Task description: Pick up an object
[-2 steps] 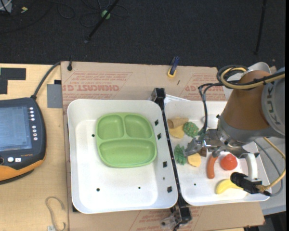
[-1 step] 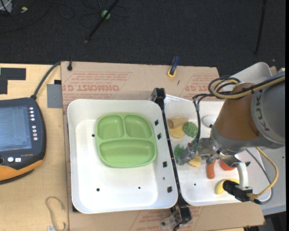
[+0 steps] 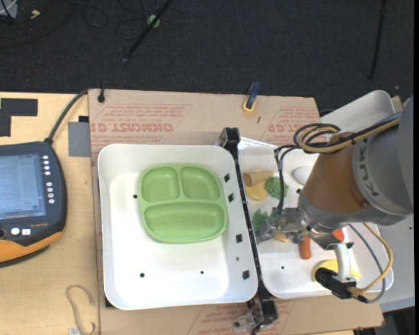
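Two shallow white bins sit side by side on a sheet of cardboard covering the tabletop. The left bin holds a light green divided plate, lying flat near its middle. The arm reaches in from the right, and its gripper is low inside the right bin, near that bin's left wall; whether it is spread or closed on anything cannot be told from this angle. The small things lie around it: a dark green object just beside it on the left, an orange-red piece near its lower right, and a tan object and a light green object further back. A handheld control tablet rests well to the left of the bins.
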